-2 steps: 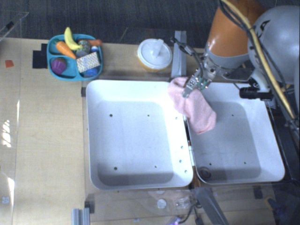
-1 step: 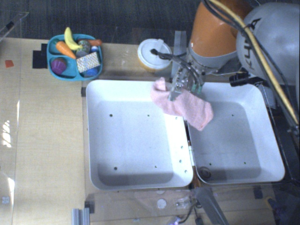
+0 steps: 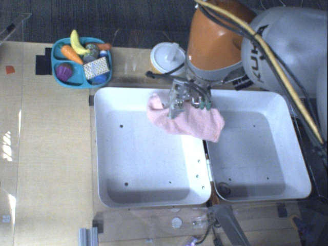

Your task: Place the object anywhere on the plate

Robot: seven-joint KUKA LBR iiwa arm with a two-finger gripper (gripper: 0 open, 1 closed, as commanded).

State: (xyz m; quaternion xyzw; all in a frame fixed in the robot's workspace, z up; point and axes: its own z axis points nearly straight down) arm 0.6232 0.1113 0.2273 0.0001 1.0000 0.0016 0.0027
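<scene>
A pink cloth [image 3: 192, 123] hangs bunched from my gripper [image 3: 180, 106], whose fingers are shut on its upper part. The cloth droops over the back of the left bin [image 3: 128, 152] and across the divider toward the right bin [image 3: 266, 152]. The plate [image 3: 77, 80] is a blue divided tray on the bench at the back left, outside the bins. It carries toy food: a banana [image 3: 78, 43], a carrot [image 3: 70, 54], a purple piece [image 3: 64, 72] and a patterned block [image 3: 97, 67]. The gripper is well to the right of the plate.
A white cup with a yellow band [image 3: 166, 58] stands behind the left bin, close to the arm's orange band [image 3: 215, 35]. A small dark object [image 3: 224, 190] lies in the right bin's front left corner. A black patch [image 3: 43, 64] lies left of the plate.
</scene>
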